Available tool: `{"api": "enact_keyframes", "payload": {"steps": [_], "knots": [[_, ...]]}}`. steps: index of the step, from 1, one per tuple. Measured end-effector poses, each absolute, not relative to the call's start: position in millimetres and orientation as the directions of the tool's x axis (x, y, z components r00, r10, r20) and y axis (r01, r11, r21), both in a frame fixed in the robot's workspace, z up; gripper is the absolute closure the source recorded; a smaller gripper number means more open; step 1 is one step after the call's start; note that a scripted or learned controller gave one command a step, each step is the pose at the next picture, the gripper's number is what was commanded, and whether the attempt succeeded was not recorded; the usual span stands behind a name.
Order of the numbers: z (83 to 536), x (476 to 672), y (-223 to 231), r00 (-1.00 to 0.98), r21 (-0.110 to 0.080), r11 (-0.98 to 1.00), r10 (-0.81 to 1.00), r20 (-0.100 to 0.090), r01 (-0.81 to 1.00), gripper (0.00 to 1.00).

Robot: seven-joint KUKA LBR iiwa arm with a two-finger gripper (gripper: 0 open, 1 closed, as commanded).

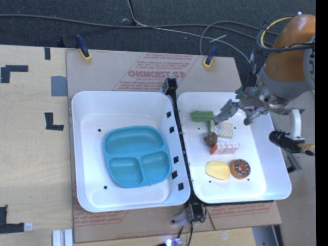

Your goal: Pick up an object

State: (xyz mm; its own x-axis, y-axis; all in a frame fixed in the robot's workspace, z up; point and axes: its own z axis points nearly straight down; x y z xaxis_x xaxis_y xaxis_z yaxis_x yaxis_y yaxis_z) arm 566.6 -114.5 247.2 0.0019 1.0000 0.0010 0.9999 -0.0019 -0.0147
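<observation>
The bench (pixel 31 137) carries two white bins. The left bin (pixel 87 106) holds a blue divided tray (pixel 137 155). The right bin (pixel 266 183) holds the pickable items: a green block (pixel 202 116), a checkered cube (pixel 224 130), a small brown piece (pixel 210 138), a red-and-white box (pixel 225 147), a yellow lemon-like toy (pixel 218 170) and a donut (pixel 240 168). The arm (pixel 287 50) reaches in, its end effector (pixel 237 113) spread above the cube and gripping nothing. The clustered items are the risk: descending fingers may land on neighbours and knock them aside.
</observation>
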Motion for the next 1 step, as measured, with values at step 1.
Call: {"api": "enact_keyframes", "payload": {"steps": [1], "knots": [[254.9,568.8,-114.2,-0.001,-0.002,0.001,1.000,0.000,1.000,0.00]]}}
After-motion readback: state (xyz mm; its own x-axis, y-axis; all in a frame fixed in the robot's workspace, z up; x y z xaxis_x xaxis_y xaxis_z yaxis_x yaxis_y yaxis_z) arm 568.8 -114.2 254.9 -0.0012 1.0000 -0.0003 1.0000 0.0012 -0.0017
